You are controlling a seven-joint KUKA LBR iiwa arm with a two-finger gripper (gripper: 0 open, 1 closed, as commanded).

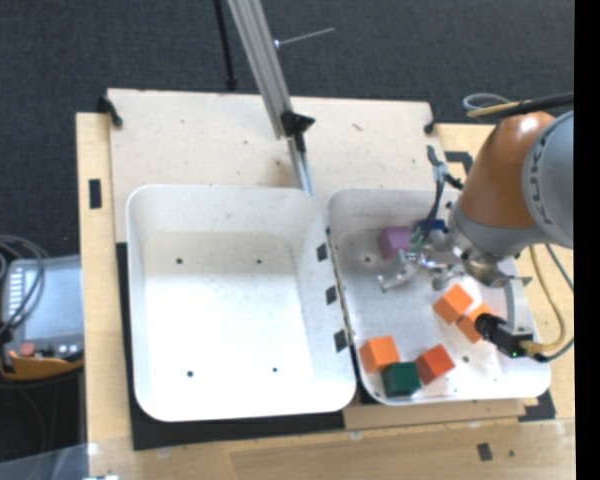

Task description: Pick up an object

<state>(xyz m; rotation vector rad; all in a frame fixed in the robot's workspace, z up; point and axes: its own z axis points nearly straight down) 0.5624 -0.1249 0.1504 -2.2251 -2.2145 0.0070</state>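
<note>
A pale wooden surface (210, 143) sat on dark carpet and carried two shallow white bins side by side. The left bin (150, 368) was the larger-looking of the two from this slanted overhead angle. The right bin (355, 213) held all the loose items. A slim metal pole (260, 53) rose from the back of the surface, between the bins, and leaned toward the top of the picture.

The grey arm (510, 183), with its broad orange band, reached in from the right and bent down over the right bin. Its gripper (405, 268) hung low over the middle of that bin, pointing left. Whether it was open or closed could not be told from this angle, and nothing could be seen held in it.

A purple block (394, 240) lay just beside the gripper, on its upper left, so close that the two seemed to touch. An orange block (456, 302) lay to the gripper's lower right, partly under the arm, with another orange block (473, 323) right against it. Along the bin's front edge, an orange cube (381, 352) sat beside a dark green cube (401, 378), and a red-orange block (436, 363) lay just to their right, all well apart from the gripper.

Off the surface at the far left, a grey control box (40, 308) with cables rested on the floor.
</note>
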